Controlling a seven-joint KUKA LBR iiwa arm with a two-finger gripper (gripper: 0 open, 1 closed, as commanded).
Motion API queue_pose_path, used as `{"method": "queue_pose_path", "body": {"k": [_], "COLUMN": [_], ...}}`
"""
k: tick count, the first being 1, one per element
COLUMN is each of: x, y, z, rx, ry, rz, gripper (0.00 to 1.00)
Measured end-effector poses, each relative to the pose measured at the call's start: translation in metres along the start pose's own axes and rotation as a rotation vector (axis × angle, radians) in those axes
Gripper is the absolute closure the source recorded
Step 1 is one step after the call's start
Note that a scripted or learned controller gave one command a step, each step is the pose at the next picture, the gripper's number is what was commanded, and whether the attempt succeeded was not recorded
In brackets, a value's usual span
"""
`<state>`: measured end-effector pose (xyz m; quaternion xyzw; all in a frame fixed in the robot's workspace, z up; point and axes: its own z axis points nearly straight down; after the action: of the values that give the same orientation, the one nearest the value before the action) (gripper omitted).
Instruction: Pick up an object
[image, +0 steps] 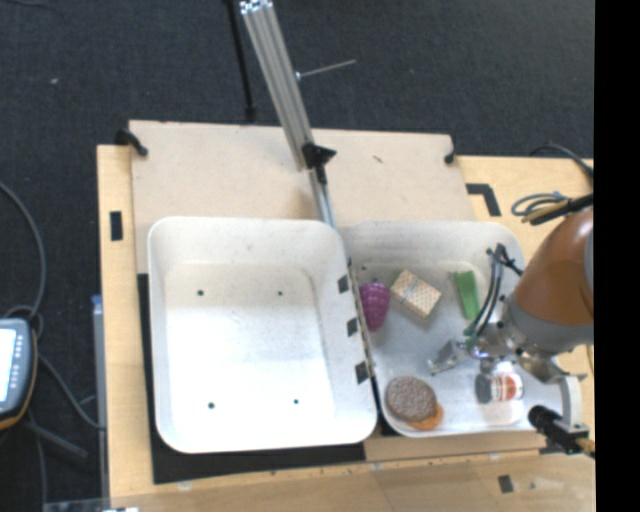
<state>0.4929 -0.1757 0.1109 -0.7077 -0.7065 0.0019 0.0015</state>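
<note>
The right white bin (430, 238) holds several objects. A purple grape-like piece (374, 302) lies by its left wall, and a beige patterned block (415, 294) sits beside it. A green strip (466, 292) lies farther right. A brown round disc on an orange base (412, 400) rests at the bin's front. A white and red small container (501, 386) lies at the front right. My gripper (450, 356) hangs low over the bin floor, between the block and the disc, with nothing visibly in it. The arm's orange band (558, 280) rises to the right.
The left white bin (250, 240) stands beside the right one, across a shared wall. A slanted aluminium pole (285, 90) rises behind the bins. Cables (545, 205) lie at the bench's right rear. A handheld device (12, 365) sits off the bench to the left.
</note>
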Motion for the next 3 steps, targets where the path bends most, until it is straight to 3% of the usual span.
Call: {"method": "queue_pose_path", "body": {"k": [1,2,3], "x": [-0.001,-0.002,-0.007], "y": [0.000,0.002,0.011], "z": [0.011,-0.001,-0.048], "rx": [-0.004,-0.010,-0.012], "ry": [-0.001,0.000,-0.002], "rz": [0.001,0.008,-0.005], "gripper": [0.00,1.00,1.00]}}
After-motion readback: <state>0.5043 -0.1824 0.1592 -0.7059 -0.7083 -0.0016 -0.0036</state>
